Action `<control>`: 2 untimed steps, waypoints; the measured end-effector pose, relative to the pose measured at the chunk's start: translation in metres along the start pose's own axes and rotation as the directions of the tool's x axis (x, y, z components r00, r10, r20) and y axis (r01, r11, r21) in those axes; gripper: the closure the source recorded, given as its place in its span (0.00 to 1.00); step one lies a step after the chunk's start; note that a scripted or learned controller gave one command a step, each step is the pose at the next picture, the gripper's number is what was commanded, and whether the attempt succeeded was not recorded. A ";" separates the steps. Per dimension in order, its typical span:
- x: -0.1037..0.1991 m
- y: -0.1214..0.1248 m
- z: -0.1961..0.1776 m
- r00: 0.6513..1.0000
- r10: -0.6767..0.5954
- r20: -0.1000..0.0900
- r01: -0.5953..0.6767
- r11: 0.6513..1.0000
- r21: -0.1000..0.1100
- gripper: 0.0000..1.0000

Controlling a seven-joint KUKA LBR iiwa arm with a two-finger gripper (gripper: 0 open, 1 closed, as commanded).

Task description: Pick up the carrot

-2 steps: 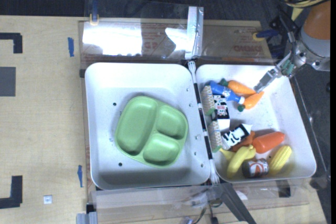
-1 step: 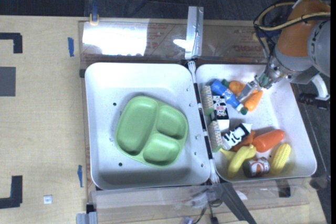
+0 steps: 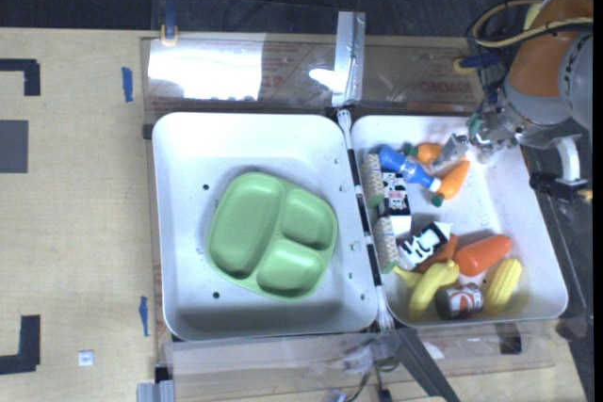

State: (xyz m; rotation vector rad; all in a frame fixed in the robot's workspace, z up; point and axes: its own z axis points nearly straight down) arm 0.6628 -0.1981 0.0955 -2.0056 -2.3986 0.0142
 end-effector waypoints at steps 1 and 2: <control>0.013 -0.029 0.010 0.967 -0.253 0.009 0.253 0.967 -0.015 0.00; 0.004 -0.004 0.010 0.982 -0.188 0.007 0.188 0.982 -0.015 0.00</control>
